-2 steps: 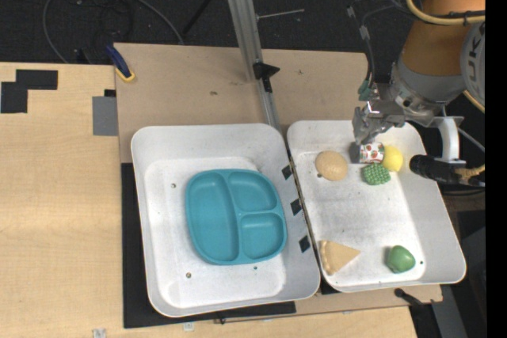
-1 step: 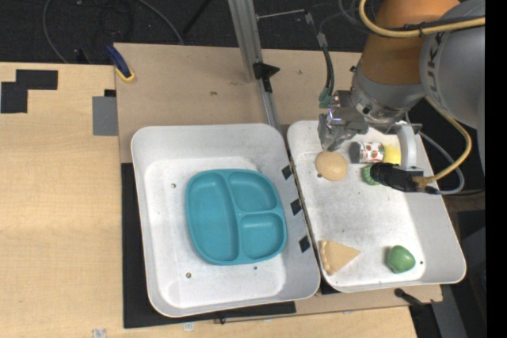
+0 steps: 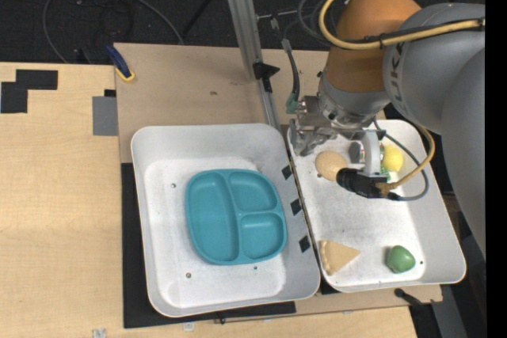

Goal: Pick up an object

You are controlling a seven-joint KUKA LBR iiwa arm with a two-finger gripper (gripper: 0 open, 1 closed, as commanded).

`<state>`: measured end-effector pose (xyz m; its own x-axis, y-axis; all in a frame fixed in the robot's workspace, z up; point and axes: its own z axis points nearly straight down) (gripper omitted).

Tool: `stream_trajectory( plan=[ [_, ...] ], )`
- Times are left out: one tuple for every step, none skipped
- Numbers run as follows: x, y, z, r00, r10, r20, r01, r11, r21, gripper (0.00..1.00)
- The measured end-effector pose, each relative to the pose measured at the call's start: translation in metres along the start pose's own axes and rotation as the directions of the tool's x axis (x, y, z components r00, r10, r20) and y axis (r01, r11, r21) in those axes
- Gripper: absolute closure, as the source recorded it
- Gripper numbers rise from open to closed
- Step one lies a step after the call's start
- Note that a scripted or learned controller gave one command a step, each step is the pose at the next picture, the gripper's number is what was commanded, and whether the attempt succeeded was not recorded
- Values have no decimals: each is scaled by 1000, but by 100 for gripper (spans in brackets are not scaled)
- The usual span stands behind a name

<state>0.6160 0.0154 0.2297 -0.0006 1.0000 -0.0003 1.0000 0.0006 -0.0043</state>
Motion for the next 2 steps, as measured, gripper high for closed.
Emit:
stream_trajectory(
  plan=[
    [43, 7, -3, 1000, 0, 0, 0, 1000, -2, 100],
    [95, 5, -9, 1000, -3, -1, 3, 1000, -2, 100]
  ],
)
